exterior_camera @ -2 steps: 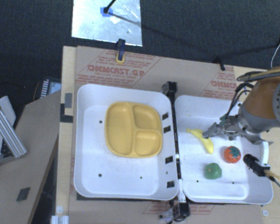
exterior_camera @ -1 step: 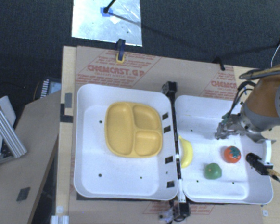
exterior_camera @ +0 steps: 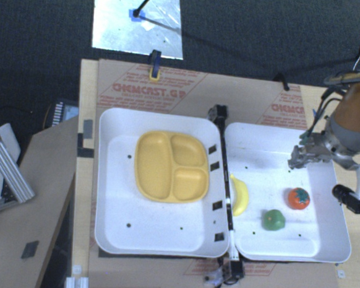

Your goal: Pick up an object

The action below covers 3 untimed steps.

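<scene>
Overhead, we see the gripper point(exterior_camera: 303, 157) above the right bin point(exterior_camera: 330, 242); whether it is clenched we cannot tell. Three objects lie below it: one tomato point(exterior_camera: 298, 198), one green fruit point(exterior_camera: 274, 220), one banana point(exterior_camera: 240, 196) against the divider. One yellow tray point(exterior_camera: 171, 166) sits in the left bin point(exterior_camera: 109, 215).

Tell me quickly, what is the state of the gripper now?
Gripper: over the right bin, holding nothing visible; open or closed cannot be told.

The arm point(exterior_camera: 356, 117) runs off the right edge, and the gripper point(exterior_camera: 298, 157) is too small to read its grip.
</scene>
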Motion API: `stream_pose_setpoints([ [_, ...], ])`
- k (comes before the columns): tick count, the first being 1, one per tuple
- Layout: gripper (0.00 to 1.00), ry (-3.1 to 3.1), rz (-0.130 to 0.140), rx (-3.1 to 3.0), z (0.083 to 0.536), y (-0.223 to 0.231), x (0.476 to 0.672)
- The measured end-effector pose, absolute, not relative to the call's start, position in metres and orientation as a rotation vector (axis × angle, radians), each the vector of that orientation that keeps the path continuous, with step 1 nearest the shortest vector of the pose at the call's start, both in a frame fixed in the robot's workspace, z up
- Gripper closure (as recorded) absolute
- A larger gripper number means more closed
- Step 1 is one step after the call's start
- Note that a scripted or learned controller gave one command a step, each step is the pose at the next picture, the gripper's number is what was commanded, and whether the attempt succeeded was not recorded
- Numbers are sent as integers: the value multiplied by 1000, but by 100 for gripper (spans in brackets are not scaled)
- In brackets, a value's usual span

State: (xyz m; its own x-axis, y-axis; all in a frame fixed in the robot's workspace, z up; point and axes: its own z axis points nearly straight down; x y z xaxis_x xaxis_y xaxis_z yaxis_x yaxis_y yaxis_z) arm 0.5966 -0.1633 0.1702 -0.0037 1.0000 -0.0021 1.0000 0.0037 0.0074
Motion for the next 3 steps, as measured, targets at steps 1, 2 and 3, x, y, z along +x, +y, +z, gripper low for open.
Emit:
stream_pose_setpoints([
  [1, 100, 2222, 4, 2214, 221, -163, 588],
  [2, 100, 2220, 6, 2212, 284, -170, 592],
  [3, 100, 2231, 4, 2210, 285, -113, 588],
])
